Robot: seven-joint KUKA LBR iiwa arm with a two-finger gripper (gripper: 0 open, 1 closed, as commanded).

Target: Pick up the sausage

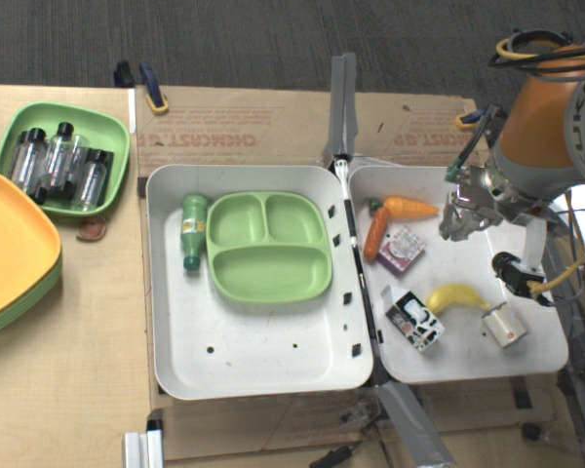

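The sausage [375, 234] lies in the right bin [546, 359], hard against its left wall near the far corner, a reddish-orange link set nearly upright in the view and tilted a little, its upper end just below the blunt end of the carrot [409, 207], which lies crosswise beside it. On its right flank, touching or all but touching, is a small pink and white packet [403, 250]. Nearer the front of the bin are a banana [458, 298], a black and white carton [415, 321] and a small white cup-like piece [504, 326], all well apart from the sausage. The hand [460, 220] hovers over the right bin to the right of the carrot's tip, clear of everything and carrying nothing; whether it is spread or pressed together cannot be told from this angle. The step in hand looks like the approach. To do it well, the hand should travel left across the bin and come down over the sausage's middle, turned so it closes across the narrow width, not along the length. The tight spots are the wall on one side and the packet on the other, so a pinch at the lower half, away from the carrot, seems safest. The left bin [166, 291] with its green divided plate [269, 246] and green bottle [193, 230] plays no part.
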